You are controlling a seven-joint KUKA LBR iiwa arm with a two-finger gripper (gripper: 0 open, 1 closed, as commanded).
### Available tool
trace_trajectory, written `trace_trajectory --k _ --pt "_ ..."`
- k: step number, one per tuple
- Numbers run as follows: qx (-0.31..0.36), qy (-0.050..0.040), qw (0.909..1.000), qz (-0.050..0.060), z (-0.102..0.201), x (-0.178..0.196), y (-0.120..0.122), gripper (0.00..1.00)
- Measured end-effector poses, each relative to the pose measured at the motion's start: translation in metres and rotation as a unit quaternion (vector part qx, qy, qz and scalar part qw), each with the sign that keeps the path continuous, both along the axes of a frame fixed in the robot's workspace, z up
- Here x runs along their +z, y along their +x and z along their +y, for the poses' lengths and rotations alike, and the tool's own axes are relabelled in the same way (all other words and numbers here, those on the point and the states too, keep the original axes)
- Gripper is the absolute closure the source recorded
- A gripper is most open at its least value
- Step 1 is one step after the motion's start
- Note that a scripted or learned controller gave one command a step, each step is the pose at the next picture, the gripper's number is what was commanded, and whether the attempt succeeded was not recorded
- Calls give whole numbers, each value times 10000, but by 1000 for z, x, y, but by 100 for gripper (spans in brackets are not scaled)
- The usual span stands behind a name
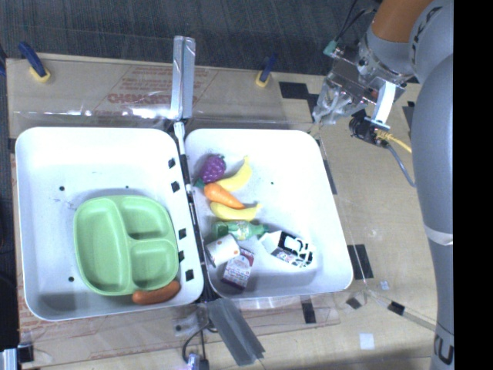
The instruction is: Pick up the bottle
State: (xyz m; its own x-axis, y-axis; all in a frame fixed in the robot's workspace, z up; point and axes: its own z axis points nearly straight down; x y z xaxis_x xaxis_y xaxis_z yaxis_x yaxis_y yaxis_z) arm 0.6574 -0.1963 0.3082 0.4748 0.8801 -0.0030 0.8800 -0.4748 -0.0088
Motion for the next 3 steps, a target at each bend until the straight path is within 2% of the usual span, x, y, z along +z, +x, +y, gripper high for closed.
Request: trace_trajectory --k 1,2,3 --pt "-863 0 9963 20 3 -54 -1 100" --pt "-1456 -9 9893 3 -4 -6 -11 100" --pt "-3063 -25 9519 7 -5 60 -12 100"
